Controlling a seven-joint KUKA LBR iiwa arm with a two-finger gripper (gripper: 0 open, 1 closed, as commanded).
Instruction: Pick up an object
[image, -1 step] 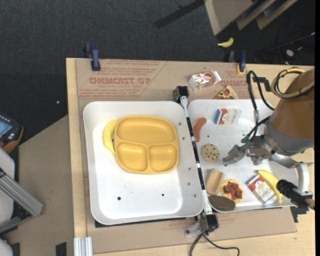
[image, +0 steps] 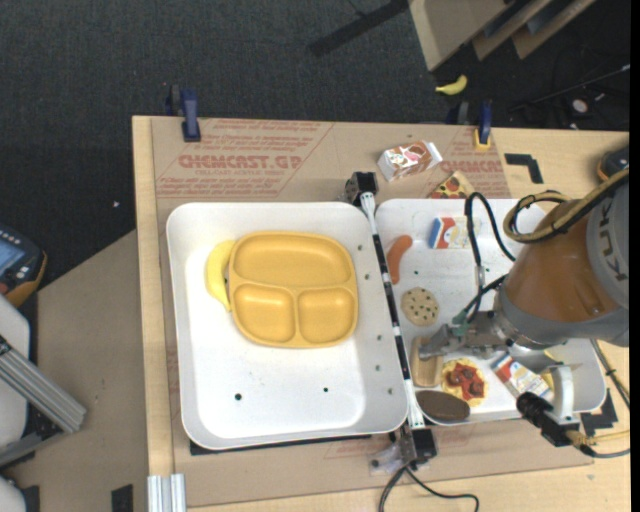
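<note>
From my feed, nearest the camera in the right bin (image: 590, 395) I've got a dark brown oval thing (image: 443, 406) at the front edge, smooth and glossy, and right behind it a flat pizza slice (image: 462, 380) with red topping. The gripper (image: 452, 343) sits low just above that slice; honestly can't tell how its grip stands from here. Behind it there's a round cookie (image: 420, 305) with dark chips, then a hotdog (image: 398, 256), smooth and reddish, long axis running roughly front to back, tilted a bit right at the far end. A small red, white and blue packet (image: 447, 233) lies at the far end of that bin. The arm (image: 555, 285) comes in from the right, orange band bent down over the bin, black cable looping above it. The left bin (image: 190, 330) holds a yellow divided plate (image: 293, 287), matte plastic, three compartments, with a banana (image: 216, 272) tucked at its left side. Beyond the bins, a small box (image: 409, 159) sits on the cardboard.
</note>
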